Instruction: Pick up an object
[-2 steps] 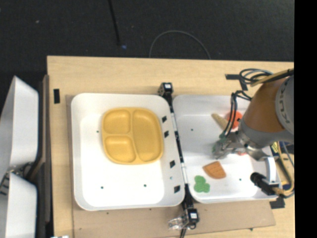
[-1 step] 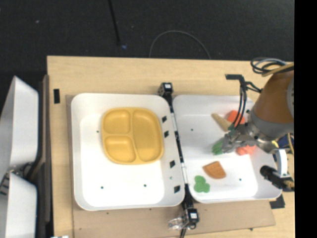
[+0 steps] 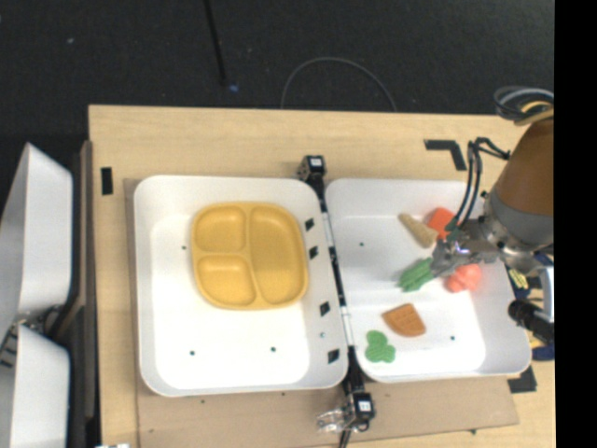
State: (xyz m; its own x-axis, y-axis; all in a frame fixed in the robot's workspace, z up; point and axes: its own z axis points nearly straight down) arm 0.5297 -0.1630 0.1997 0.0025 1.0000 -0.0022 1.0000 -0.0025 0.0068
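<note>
At the lower centre-right of the frame we see a green clover-shaped piece [image 3: 379,347] in the right bin [image 3: 373,208], with a brown wedge [image 3: 404,320] just above it. The gripper [image 3: 454,255] sits over a green leafy item [image 3: 416,274], a pink piece [image 3: 464,277] beside it; we cannot tell its state. The left bin [image 3: 168,343] holds a yellow divided plate [image 3: 250,254].

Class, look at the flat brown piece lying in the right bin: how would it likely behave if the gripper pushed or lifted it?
The brown piece looks thin and flat, so it would probably slide across the right bin rather than roll. Lying low, it seems hard to pinch. It likely weighs little.
</note>
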